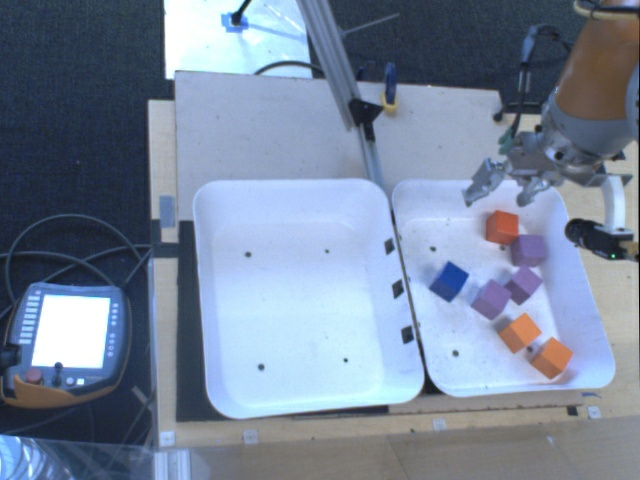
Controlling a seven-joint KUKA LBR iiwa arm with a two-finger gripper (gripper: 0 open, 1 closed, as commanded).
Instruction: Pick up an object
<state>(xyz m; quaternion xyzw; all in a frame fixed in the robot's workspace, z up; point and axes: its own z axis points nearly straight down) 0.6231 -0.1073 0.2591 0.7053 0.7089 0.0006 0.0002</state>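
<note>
My gripper (505, 188) hangs over the far edge of the right bin (440, 373), its fingers (480, 184) spread open with nothing between them. Just in front of it in the bin lies an orange cube (502, 227). Close by are a purple cube (528, 250), a second purple cube (523, 284) and a third (490, 299). A blue cube (450, 281) lies nearer the bin's left wall. Two more orange cubes (519, 332) (551, 357) lie at the near right corner.
The left bin (215, 268) stands beside the right one, their rims touching in the middle. A slanted metal pole (335, 58) rises behind the bins. A teach pendant (65, 343) with cables lies on the floor at the left.
</note>
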